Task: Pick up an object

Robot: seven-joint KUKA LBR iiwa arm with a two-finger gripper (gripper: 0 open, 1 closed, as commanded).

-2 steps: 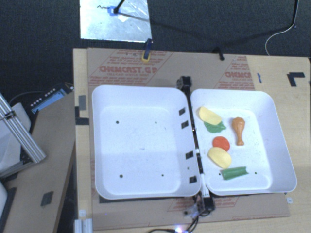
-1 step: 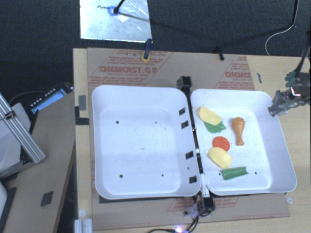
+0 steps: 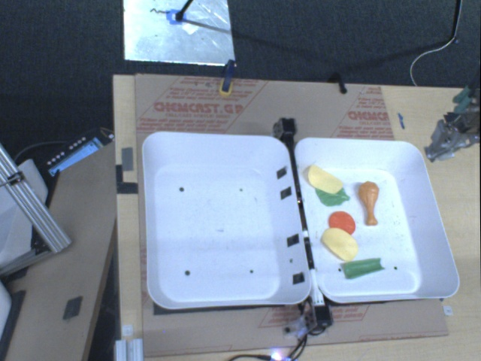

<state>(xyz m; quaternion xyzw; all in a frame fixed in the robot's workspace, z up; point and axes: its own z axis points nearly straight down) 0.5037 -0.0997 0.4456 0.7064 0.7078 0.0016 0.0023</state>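
Scene: two shallow white bins are seen from above on a worktop (image 3: 188, 100), side by side; the left bin (image 3: 218, 277) and the right bin (image 3: 425, 201) are joined along a dark hinge line.

Hand: the hand (image 3: 451, 138) is seen at the 3 o'clock edge of the view, just outside the right bin's upper right corner; whether it is open or closed cannot be told, and nothing is seen gripped.

Objects: all lie in the right bin — a yellow piece (image 3: 324, 178) touching a green leaf (image 3: 331, 196), a drumstick (image 3: 369, 201), a red disc (image 3: 342, 221), a second yellow piece (image 3: 340, 243) and a green pod (image 3: 362, 268).

Key relation: the drumstick is judged the nearest object to the hand, lying toward 8 o'clock from it; its long axis runs roughly 12 to 6 o'clock.

Open room: bare bin floor is seen on the drumstick's 3 o'clock side up to the bin wall; the red disc is near at its 8 o'clock.

Progress: the pick is judged not yet begun.
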